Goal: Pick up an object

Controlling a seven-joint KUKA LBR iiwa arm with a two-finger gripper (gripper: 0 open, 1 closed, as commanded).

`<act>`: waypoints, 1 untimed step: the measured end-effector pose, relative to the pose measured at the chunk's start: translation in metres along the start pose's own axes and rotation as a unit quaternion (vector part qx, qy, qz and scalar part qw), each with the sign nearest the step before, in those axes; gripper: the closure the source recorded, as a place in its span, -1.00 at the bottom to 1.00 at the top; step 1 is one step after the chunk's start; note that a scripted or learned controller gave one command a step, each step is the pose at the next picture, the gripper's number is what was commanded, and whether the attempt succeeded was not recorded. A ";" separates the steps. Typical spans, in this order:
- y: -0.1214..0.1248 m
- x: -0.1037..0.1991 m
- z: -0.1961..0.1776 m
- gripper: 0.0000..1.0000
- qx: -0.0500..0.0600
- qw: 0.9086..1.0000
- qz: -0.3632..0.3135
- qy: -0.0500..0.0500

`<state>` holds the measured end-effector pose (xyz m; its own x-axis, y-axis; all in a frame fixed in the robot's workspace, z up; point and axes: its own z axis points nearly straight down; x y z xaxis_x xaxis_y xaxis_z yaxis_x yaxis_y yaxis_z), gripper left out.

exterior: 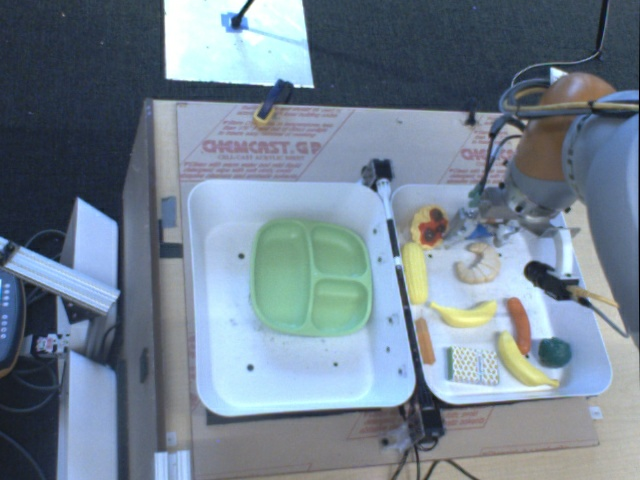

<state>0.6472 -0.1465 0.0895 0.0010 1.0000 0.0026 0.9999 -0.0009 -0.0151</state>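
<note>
End effector (pixel 478 224) hovering over right white bin (pixel 600 368) | above pale croissant-shaped toy (pixel 477 264) | we are not seeing its grip state

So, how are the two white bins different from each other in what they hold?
The left bin holds one large thing, a green divided plate, lying flat near its middle. The right bin holds many small food toys, such as two bananas, a corn cob and a croissant. The gripper hangs over the right bin, not the left bin. Both are shallow, white, and sit side by side.
</note>
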 end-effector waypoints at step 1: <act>-0.039 -0.017 0.006 -1.00 -0.008 1.000 -0.001 -0.002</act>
<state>0.6078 -0.1633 0.0845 -0.0018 1.0000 -0.0010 1.0000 0.0018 0.0013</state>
